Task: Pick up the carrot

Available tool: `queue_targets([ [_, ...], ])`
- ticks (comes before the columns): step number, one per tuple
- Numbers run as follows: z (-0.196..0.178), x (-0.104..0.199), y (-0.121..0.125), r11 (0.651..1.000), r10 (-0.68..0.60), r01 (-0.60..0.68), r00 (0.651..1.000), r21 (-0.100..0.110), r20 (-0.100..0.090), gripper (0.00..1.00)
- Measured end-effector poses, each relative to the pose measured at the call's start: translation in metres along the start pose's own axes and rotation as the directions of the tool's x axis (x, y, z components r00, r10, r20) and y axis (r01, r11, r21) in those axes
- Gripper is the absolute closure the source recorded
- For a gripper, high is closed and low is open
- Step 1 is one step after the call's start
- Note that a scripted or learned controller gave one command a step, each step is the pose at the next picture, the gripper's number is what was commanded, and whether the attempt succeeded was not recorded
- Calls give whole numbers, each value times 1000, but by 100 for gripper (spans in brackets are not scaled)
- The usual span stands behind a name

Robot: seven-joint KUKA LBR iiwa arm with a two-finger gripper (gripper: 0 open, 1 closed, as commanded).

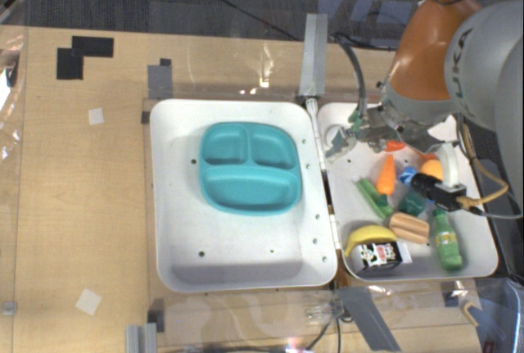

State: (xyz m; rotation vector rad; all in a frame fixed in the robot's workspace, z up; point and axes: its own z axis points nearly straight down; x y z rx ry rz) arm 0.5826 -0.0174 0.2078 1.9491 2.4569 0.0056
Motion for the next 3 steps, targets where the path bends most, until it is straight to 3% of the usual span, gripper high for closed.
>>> queue_targets([
  [1, -31, -52, -33, 1000, -5, 5, 1000, -1, 2, 0],
  [2, 93, -79, -43, 995, -96, 96, 995, 14, -5, 0],
  [3, 75, -78, -37, 994, -105, 105, 994, -4, 3, 100],
])
